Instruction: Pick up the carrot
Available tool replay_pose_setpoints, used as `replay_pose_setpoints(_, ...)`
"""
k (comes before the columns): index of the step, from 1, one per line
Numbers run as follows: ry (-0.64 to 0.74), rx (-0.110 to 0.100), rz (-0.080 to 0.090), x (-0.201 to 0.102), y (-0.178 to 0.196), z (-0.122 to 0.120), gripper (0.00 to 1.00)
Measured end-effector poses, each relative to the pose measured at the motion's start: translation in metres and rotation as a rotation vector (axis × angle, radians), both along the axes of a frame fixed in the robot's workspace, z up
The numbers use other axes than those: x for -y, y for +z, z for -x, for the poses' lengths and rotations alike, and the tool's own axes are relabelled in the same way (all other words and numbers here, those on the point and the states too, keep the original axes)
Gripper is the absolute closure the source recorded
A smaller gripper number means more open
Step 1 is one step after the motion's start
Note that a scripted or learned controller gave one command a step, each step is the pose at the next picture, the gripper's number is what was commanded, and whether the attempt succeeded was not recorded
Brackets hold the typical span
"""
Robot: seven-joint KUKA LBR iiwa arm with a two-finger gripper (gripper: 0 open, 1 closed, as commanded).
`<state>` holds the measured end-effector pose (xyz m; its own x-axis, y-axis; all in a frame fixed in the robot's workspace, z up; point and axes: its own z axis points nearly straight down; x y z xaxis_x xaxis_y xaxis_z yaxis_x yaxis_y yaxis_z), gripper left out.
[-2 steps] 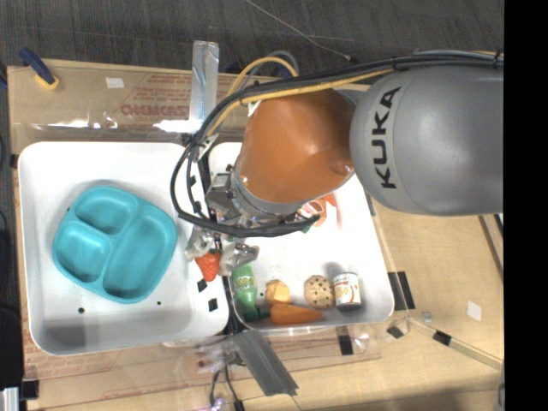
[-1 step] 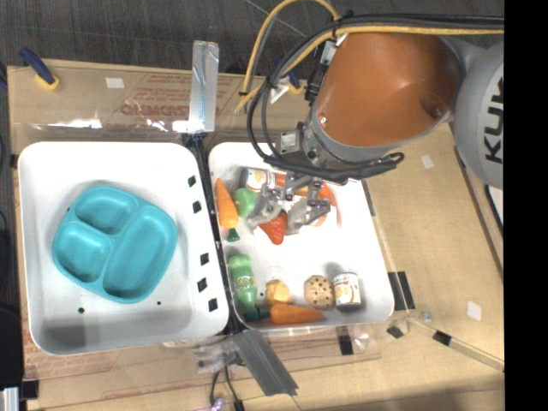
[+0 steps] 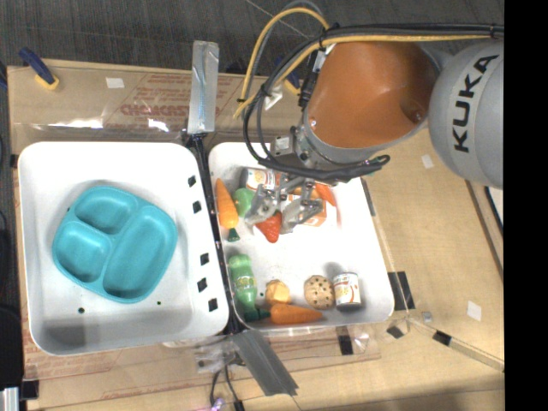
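Two carrots lie in the right bin (image 3: 377,255). One carrot (image 3: 225,205) lies lengthwise along the bin's left wall, and another carrot (image 3: 296,315) rests against the front wall. My gripper (image 3: 278,210) hangs over the bin's upper middle, just right of the first carrot and apart from it. It is open, with its fingers (image 3: 261,205) spread. A red strawberry-like piece (image 3: 271,228) sits just below the fingertips, not held. The big orange wrist band hides the bin's back edge.
Around the gripper lie a green vegetable (image 3: 244,199) and an orange piece (image 3: 322,197). Toward the front are a green bottle (image 3: 242,281), a cookie (image 3: 318,291), a small can (image 3: 346,289) and a yellowish lump (image 3: 276,291). The left bin (image 3: 38,315) holds a teal divided plate (image 3: 116,242).
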<state>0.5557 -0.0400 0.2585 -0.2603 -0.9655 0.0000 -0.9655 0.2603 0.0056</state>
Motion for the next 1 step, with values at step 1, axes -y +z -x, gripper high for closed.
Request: replay_pose_setpoints(1,0.307,0.001,-0.002,-0.0431,-0.0681,0.0305,1.0)
